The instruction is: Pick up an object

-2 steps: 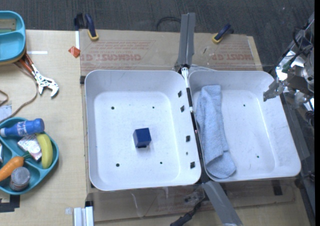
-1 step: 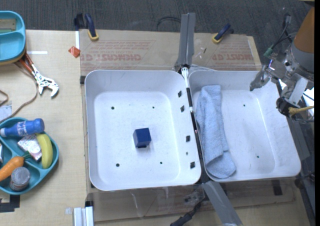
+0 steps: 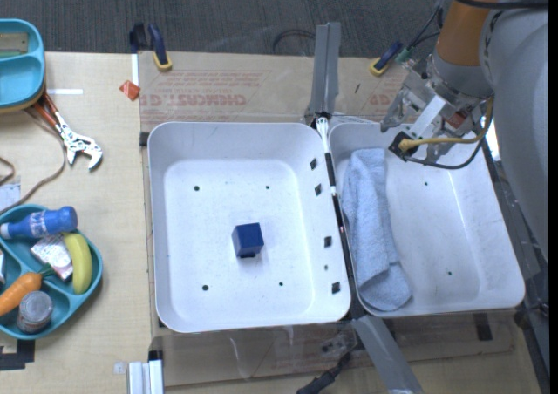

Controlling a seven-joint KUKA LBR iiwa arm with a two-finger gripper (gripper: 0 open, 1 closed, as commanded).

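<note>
Spotting a small blue block (image 3: pixel 248 239) low-centre in the left bin (image 3: pixel 218 176), well apart from the gripper (image 3: pixel 417 118) up over the far edge of the right bin (image 3: pixel 449 231). Jaws: cannot tell, apart or together. Looks light, stiff, flat-sided; best pinched across opposite faces from above. Red print on the cardboard (image 3: pixel 209 87), upside down, unreadable.

The grey arm (image 3: pixel 516 44) is seen reaching in from the right, high in the view's upper right corner. The orange band (image 3: pixel 466 30) is carried just above the wrist. Below it, the gripper (image 3: pixel 403 118) is held tilted, angled down and to the left.
</note>
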